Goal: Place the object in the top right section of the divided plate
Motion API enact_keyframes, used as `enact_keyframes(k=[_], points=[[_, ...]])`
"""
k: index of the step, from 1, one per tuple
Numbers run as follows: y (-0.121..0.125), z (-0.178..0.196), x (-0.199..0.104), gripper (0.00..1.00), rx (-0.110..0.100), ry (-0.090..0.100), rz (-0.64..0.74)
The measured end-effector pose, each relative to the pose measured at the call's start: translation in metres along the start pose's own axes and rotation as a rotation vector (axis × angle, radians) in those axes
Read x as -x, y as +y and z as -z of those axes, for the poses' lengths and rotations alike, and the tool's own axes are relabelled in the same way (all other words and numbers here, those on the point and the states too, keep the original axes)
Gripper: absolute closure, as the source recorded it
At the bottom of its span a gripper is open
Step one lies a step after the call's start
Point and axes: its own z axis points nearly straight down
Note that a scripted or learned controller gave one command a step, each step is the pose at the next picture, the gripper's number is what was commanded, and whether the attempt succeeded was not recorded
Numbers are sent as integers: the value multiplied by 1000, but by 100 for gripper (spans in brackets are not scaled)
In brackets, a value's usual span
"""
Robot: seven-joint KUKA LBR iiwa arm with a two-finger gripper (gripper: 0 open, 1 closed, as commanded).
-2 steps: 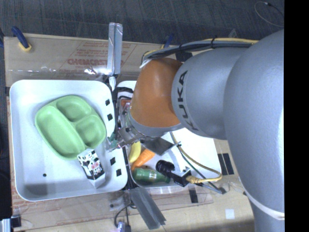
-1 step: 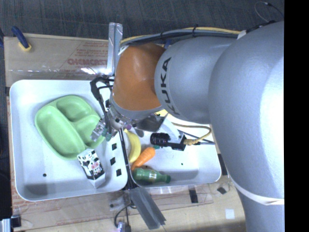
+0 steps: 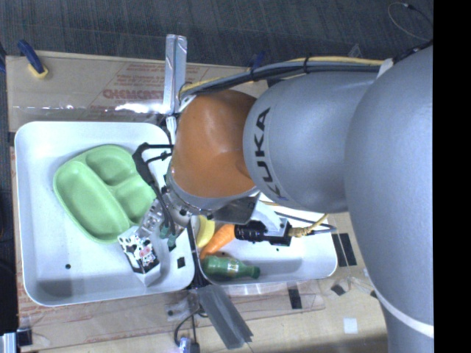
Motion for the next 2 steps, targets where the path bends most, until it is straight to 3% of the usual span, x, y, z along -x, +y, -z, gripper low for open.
enact_keyframes(k=[1, 2], points=[[-54, -14, 38, 100, 1, -1, 152], [-50, 3, 36, 100, 3, -5, 310]])
